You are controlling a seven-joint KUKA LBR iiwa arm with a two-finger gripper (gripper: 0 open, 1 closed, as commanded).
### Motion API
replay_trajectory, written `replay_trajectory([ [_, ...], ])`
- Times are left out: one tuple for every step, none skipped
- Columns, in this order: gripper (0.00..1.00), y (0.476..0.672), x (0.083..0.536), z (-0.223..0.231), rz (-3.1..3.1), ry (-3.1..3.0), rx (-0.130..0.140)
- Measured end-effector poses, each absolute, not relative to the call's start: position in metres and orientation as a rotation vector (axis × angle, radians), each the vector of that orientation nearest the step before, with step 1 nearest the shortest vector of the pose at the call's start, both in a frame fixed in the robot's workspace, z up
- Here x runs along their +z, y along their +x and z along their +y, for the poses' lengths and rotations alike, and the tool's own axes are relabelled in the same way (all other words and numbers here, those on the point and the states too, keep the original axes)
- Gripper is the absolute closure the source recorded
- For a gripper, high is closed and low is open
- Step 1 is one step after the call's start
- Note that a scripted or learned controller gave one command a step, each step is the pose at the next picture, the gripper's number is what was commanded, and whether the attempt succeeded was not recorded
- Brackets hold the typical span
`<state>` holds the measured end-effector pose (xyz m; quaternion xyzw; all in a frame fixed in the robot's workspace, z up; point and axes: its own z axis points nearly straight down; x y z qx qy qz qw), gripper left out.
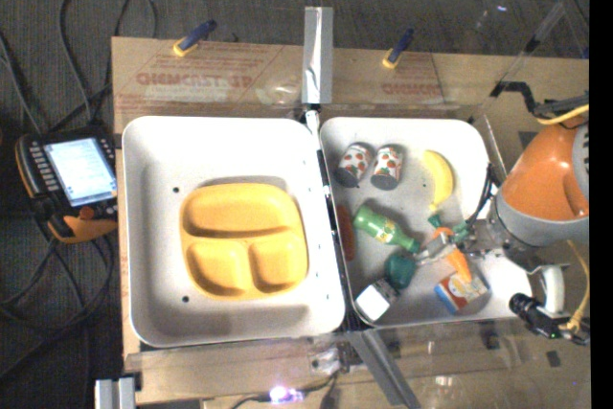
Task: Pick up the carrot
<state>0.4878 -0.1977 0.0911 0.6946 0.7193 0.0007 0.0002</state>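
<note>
Showing one carrot (459, 261), two cans (356, 164)

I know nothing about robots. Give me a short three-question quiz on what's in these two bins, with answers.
1. True or false: the yellow divided tray lies in the left bin.
2. Which lies nearest the tool? A) the two small cans B) the carrot C) the banana
3. Fill in: the green bottle lies on its ____ in the right bin.

Key: 1 true. 2 B: the carrot lies right by the tool, but whether it is held cannot be told. 3 side.
</note>
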Motion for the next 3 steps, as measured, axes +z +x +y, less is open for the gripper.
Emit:
replay_trajectory([
  [1.00, 0.489, 0.099, -0.197, 2.262, 2.182, 0.001],
  [1.00, 0.494, 0.184, -0.100, 2.184, 2.266, -0.007],
  [1.00, 0.550, 0.130, -0.099, 1.972, 2.435, 0.002],
])
